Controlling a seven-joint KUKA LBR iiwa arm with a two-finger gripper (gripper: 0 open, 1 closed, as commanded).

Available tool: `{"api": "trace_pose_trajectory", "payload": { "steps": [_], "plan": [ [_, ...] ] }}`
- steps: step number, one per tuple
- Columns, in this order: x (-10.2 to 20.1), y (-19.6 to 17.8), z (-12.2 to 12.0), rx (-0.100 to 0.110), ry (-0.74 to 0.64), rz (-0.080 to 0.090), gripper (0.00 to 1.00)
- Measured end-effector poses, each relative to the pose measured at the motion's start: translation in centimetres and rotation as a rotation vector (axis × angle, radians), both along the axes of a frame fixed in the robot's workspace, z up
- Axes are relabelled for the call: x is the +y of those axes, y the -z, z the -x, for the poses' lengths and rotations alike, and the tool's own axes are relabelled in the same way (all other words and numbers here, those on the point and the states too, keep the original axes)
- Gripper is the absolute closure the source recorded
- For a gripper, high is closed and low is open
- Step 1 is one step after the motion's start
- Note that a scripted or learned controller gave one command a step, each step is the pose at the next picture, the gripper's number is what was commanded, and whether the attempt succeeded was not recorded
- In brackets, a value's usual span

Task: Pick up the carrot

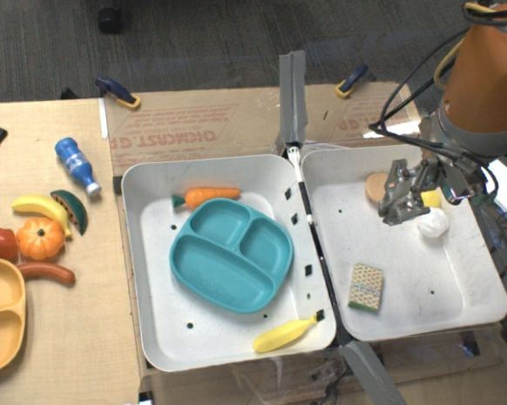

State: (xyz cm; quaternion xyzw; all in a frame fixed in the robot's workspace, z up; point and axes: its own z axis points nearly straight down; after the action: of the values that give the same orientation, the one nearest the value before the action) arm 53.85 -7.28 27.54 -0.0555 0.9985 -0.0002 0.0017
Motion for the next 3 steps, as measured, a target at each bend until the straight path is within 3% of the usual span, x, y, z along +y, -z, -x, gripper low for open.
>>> {"api": "trace_pose_trajectory", "payload": {
  "steps": [1,2,3],
  "plan": [
    [0.0,7.7,-0.9,0.002,-0.346,-0.001,1.00],
    [-2.5,3.1,-2.3,-0.002,-0.488,0.000,1.00],
    [1.7,0.5,-3.3,-0.002,-0.662,0.000,1.00]
  ]
}}
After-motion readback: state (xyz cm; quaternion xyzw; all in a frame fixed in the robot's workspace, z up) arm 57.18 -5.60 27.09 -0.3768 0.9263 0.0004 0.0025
